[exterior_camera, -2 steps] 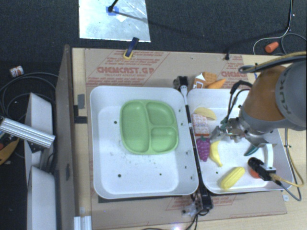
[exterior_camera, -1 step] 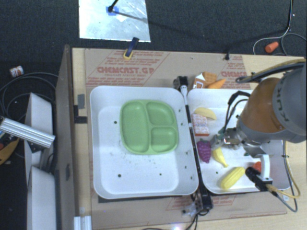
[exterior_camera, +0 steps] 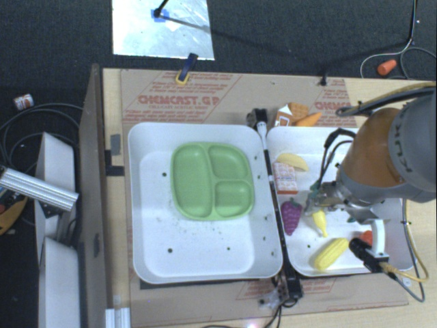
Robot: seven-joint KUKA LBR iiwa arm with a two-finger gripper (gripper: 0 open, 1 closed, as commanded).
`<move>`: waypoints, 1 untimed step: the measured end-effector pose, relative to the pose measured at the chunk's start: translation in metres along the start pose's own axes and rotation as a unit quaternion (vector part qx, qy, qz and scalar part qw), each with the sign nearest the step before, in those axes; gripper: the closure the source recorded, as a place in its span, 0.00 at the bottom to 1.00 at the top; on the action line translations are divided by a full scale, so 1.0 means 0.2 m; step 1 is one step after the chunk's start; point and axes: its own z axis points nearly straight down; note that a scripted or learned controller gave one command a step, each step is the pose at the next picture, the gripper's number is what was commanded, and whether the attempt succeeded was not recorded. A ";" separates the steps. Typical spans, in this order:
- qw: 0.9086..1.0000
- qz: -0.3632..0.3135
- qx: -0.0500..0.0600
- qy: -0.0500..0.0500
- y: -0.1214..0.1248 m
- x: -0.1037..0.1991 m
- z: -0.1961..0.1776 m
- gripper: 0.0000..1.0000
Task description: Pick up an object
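- The arm (exterior_camera: 382,159) came in from the right of the frame and hung low over the right bin (exterior_camera: 300,262).
- Its gripper (exterior_camera: 321,198) sat near the middle of that bin, just above a small yellow toy (exterior_camera: 319,223).
- I could not tell if the gripper was wide or narrow (it was too small and dark), and nothing showed held in it.
- Close by lay purple grapes (exterior_camera: 291,214), a corn cob (exterior_camera: 330,252) and a banana (exterior_camera: 292,160).
- The left bin (exterior_camera: 153,251) held a green plate (exterior_camera: 210,182).
- The step looked like reaching down for the pick.
- Next, I think, it needed to go straight down, close on the yellow toy, then lift.
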 end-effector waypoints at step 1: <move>1.000 -0.009 0.001 0.006 0.14 0.30 -0.46 1.00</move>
